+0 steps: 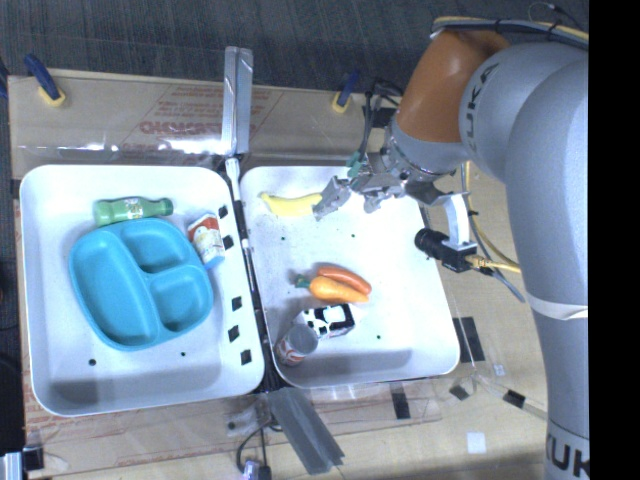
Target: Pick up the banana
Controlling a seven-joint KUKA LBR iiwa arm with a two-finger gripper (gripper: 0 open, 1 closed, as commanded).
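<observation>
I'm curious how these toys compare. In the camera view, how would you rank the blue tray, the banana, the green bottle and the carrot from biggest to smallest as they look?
1. Blue tray, by far the largest.
2. Green bottle.
3. Carrot and banana look about alike; the gripper is at the banana's end, so I won't rank them.

Yellow banana [290, 204]. Orange carrot [340, 284] with red above. Turquoise divided plate [140, 283]. Green bottle [132, 209]. Black-and-white patterned object [330, 320]. White bins [60, 388]. Grey arm [540, 168], orange band [440, 83].
</observation>
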